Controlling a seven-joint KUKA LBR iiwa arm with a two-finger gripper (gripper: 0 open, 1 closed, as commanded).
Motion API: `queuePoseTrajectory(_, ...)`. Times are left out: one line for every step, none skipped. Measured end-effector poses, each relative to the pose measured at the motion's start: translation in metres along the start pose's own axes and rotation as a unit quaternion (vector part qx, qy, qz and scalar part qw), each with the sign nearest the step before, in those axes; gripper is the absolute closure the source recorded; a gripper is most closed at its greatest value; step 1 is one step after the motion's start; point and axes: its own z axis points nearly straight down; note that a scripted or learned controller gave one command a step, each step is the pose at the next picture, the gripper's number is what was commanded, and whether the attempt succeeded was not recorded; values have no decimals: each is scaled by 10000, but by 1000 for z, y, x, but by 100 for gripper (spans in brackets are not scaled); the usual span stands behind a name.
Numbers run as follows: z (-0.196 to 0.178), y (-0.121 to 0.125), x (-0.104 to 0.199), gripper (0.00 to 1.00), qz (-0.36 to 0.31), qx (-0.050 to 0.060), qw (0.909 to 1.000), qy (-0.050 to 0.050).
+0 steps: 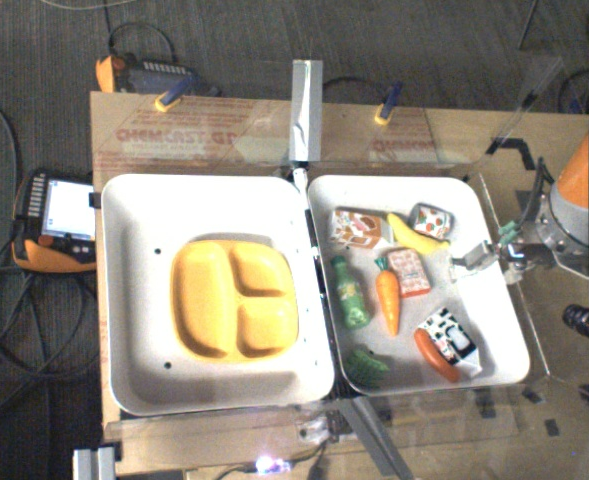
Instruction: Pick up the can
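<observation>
A small can (432,220) with a red, white and green label lies at the back of the right bin (494,368), next to a yellow banana (410,234). My gripper (481,256) hangs over the right bin's right side, a short way to the right of and nearer than the can. It is not touching the can and holds nothing that I can see. The grey arm with its orange band (577,183) comes in from the right edge.
The right bin also holds a snack packet (357,228), a red carton (408,272), a carrot (388,298), a green bottle (349,293), a green vegetable (367,367), a red sausage (435,356) and a black-and-white pack (453,335). A yellow divided tray (236,298) sits in the left bin (134,218).
</observation>
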Motion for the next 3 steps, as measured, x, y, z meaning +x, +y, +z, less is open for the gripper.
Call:
queuePoseTrajectory(0, 0, 0, 0, 0, 0, 10000, 0)
queuePoseTrajectory(108, 59, 2, 0, 266, -69, 9996, 25)
queuePoseTrajectory(0, 85, 58, 0, -1237, -2, 9923, -13)
